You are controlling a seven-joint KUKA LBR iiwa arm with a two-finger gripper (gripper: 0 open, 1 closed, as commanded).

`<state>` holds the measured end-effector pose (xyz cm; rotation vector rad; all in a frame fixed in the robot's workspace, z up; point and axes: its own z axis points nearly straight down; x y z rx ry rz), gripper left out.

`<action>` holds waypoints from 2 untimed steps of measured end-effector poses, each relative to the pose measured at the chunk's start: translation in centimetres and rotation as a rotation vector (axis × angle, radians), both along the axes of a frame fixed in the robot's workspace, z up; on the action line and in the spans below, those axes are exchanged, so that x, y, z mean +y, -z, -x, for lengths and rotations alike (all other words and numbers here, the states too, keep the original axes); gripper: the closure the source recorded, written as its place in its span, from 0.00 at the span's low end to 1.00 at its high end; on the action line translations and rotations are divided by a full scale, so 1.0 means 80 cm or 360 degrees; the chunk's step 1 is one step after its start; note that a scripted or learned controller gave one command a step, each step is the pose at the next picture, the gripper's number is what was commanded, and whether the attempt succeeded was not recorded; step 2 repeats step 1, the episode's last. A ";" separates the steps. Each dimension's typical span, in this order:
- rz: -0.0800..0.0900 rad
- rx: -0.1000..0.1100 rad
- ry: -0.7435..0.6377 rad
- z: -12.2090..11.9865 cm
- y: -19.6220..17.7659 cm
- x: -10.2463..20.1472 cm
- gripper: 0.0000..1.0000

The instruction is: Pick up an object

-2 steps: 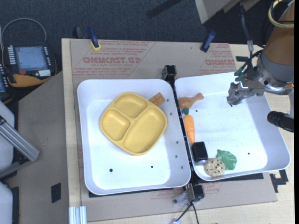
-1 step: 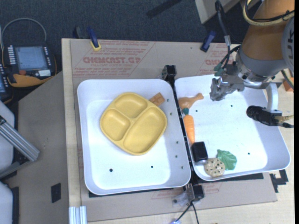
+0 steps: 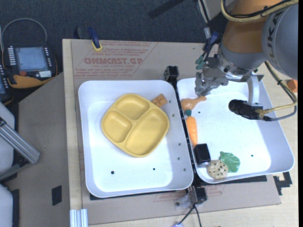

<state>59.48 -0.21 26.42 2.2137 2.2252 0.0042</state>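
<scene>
My gripper (image 3: 205, 90) hangs over the far left corner of the right bin (image 3: 265, 150). Just below its tip lies a tan toy drumstick (image 3: 191, 102), whose thin end reaches up under the gripper. An orange carrot (image 3: 191, 129) lies along the bin's left wall. Nearer the front sit a black block (image 3: 202, 153), a beige round slice with holes (image 3: 217, 169) and a green leafy piece (image 3: 231, 161). Whether the gripper touches the drumstick cannot be seen.
The left bin (image 3: 94, 164) holds a yellow divided plate (image 3: 136, 124) and a small brown block (image 3: 159, 100) at the plate's far right edge. A black cable fitting (image 3: 244, 108) on the arm hangs over the right bin's middle.
</scene>
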 end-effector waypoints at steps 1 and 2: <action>0.0000 0.0001 0.0003 -0.023 0.018 0.071 1.00; 0.0000 0.0001 0.0003 -0.023 0.018 0.071 1.00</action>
